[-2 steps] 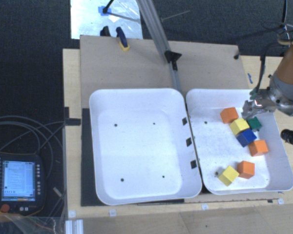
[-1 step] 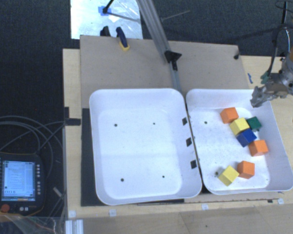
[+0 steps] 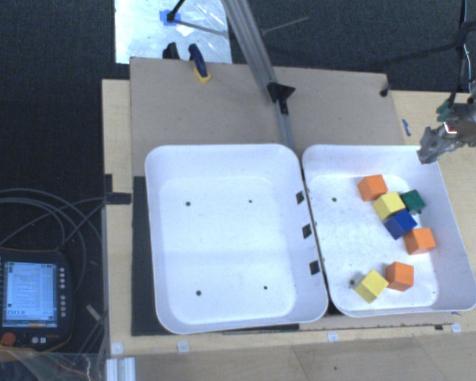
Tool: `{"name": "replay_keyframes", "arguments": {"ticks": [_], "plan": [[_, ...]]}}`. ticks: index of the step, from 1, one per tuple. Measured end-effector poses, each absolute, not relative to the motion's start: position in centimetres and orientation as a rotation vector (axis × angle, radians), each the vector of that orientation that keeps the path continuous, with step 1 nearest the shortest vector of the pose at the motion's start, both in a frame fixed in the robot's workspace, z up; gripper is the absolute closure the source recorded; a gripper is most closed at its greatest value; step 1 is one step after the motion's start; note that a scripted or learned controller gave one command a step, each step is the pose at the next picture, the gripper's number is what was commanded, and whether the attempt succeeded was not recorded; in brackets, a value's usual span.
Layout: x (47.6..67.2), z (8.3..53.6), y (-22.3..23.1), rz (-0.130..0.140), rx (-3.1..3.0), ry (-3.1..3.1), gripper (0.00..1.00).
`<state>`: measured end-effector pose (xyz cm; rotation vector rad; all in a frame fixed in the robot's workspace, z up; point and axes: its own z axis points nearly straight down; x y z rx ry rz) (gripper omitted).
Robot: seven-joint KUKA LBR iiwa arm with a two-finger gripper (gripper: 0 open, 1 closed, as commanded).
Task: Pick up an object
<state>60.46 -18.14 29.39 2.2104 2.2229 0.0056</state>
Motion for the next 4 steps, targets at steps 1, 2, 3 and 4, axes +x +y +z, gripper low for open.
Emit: {"name": "replay_keyframes", "arguments": {"ticks": [1,2,3,4], "plan": [[59.5,29.8,-12.9,0.004,2.211,2.232,1.00],[59.5,28.9,-8.1,0.003,2.211,2.233,1.00],[57.6,28.8,-2.6,0.003,2.210,2.234,1.00],[56.3,28.0,3.4,0.003,2.210,2.236,1.00]]}}
